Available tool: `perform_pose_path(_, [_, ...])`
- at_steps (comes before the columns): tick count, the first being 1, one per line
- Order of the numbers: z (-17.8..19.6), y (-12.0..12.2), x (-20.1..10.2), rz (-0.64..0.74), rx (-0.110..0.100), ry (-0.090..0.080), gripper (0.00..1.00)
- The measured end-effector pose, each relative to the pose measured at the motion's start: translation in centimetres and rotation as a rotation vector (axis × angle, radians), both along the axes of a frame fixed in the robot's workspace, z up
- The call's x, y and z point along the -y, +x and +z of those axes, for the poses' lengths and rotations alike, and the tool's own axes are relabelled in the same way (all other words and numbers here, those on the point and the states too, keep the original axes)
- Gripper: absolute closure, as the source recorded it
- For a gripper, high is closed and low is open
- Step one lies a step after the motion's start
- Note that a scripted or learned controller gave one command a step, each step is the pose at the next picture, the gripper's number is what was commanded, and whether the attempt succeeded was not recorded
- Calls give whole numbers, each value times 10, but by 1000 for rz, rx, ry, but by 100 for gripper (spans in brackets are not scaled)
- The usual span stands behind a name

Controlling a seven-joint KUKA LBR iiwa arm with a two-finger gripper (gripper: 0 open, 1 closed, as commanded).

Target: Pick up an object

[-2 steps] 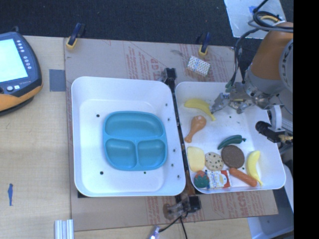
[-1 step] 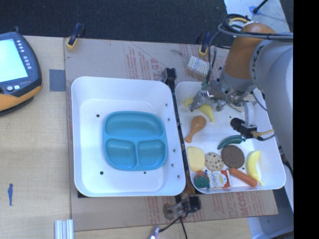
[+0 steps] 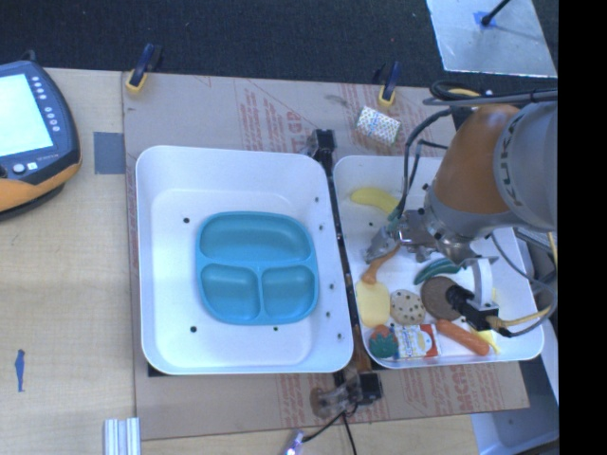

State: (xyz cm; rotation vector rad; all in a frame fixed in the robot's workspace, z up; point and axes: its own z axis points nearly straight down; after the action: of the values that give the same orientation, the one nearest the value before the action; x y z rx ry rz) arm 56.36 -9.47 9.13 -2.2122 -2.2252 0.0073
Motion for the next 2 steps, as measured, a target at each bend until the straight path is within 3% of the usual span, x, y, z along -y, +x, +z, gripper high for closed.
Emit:
perform_pose_path(1, [0,8,2,0,3,-1,0])
perform_pose_path(2, [1,31,7,-1,3,0,0])
